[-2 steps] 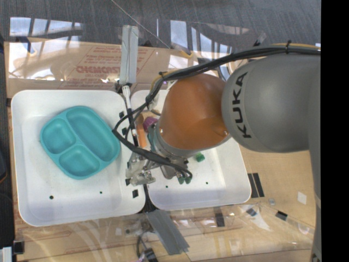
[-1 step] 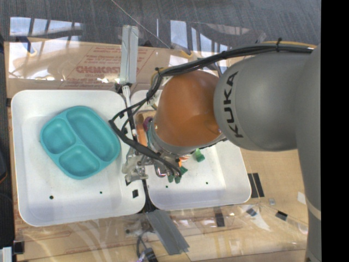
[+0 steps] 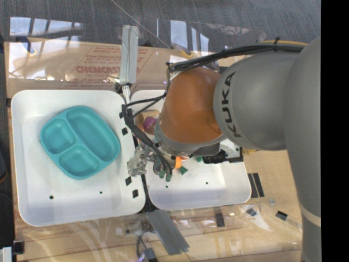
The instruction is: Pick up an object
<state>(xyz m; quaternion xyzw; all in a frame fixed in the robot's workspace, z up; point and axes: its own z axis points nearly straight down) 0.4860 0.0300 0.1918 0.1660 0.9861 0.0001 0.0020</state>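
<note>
In right bin (image 3: 229, 192): arm (image 3: 245, 108) hides most contents; teal plate (image 3: 80, 141) in left bin (image 3: 32, 201); jaws' state unclear.

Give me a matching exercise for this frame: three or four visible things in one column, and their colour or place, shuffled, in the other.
Things:
1. divided plate
2. band above the wrist
3. gripper
4. purplish object

Descriptions:
A. orange
B. teal, lying in the left bin
C. low over the seam between the two bins
D. in the right bin, partly hidden under the arm

Pairs: 1-B, 2-A, 3-C, 4-D
</note>
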